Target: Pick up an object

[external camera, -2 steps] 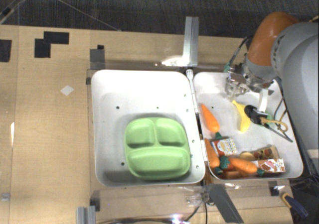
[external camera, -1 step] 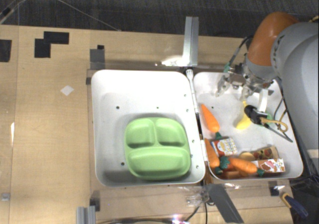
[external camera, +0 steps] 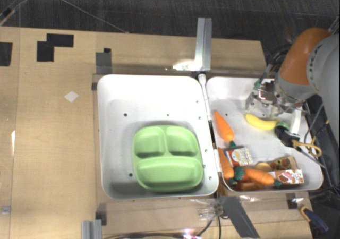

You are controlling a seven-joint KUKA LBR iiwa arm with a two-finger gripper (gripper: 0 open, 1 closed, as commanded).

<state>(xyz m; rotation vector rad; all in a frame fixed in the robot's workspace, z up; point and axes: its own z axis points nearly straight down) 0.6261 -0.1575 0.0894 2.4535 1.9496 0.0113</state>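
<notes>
Bins sit side by side in front of you on the wooden bench (external camera: 48,142), and the arm (external camera: 313,62) comes in from the right over the far end of the right bin (external camera: 234,86). You can see its grey body with the orange band just above the wrist. The gripper (external camera: 264,106) hangs low in that bin's upper part, directly over the near end of a yellow banana (external camera: 261,122), which lies on the bin floor just below and in front of it. Whether the tool is touching the banana you cannot tell from this angle, and nothing shows clearly between its tips, so do not count the banana as held.

Look further along the right bin and you find a carrot (external camera: 224,126) lying beside the divider between the bins, well apart from the banana. Below it, a small carton (external camera: 240,155) rests against a second carrot (external camera: 257,176) near the bin's lower edge, with another small box (external camera: 289,177) just to the right of that carrot.

Your left bin (external camera: 114,94) holds a green divided plate (external camera: 167,157), lying flat toward its lower half, with three compartments facing up.
</notes>
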